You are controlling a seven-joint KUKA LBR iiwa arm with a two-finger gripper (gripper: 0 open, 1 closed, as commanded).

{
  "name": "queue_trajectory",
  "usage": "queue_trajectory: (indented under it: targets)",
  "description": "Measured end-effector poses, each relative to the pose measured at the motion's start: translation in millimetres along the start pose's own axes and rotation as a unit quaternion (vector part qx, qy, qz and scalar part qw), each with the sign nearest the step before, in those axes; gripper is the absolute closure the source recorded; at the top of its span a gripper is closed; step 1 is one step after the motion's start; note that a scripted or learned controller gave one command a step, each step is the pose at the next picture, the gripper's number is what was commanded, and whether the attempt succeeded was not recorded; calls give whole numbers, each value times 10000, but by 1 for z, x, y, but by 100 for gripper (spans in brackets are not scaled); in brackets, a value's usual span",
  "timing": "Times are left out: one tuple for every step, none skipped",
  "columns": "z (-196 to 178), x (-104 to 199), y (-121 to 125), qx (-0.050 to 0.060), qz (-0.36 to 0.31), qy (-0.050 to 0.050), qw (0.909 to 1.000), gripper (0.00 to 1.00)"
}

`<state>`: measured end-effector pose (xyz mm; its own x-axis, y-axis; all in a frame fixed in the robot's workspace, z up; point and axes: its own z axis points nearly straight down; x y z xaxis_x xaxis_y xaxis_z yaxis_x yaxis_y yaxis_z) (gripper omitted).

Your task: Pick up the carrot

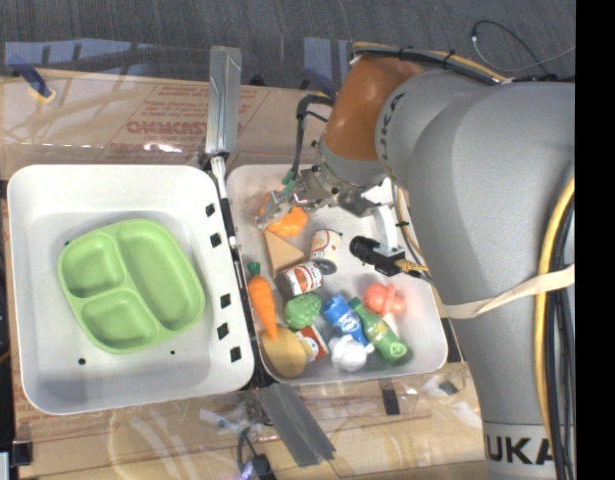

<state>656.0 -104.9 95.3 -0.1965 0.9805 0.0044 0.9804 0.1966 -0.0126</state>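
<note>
Gripper, fingers' spread impossible to tell, hangs over the right bin's far end, carrot well nearer.

You've got two white bins side by side: left bin holds a green three-compartment tray, tilted a bit. Right bin is crowded: orange wedge near the top, brown block just below it, red-labelled can, green leafy piece, blue-and-white bottle, tan potato-like lump, green bottle, pink-orange fruit. Cardboard lies under both bins.
</note>
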Motion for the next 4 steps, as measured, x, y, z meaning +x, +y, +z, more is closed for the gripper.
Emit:
queue_trajectory:
  targets:
    - [-7, 1, 0, 26, -21, 8, 10000, 100]
    - [6, 9, 2, -20, 408, -5, 9992, 100]
    - [-1, 9, 1, 7, 386, 4, 9993, 100]
    - [-7, 10, 1, 34, 364, 13, 9993, 100]
